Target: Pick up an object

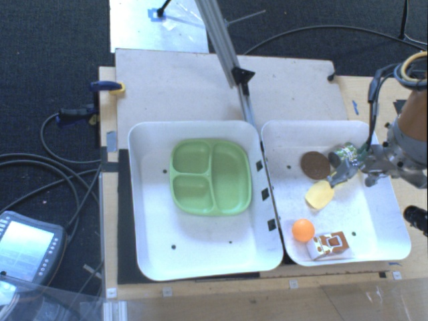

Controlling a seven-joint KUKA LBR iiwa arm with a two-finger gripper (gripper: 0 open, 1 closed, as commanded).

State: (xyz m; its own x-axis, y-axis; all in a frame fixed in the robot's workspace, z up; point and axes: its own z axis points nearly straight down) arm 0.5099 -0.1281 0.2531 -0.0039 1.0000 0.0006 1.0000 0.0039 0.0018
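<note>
A pale wooden bench (281, 89) carries two shallow white bins set side by side, their inner rims touching. The left bin (150, 239) holds a green divided plate (210, 176) lying flat, a little toward the far side. The right bin (388, 236) sits at the bench's right end, with several small things in it. A slanted metal pole (224, 42) crosses the far part of the bench and comes down toward the seam between the bins. A blue and yellow clamp (107, 86) grips the bench's far left edge. The bench stands on dark carpet (47, 45).
</note>
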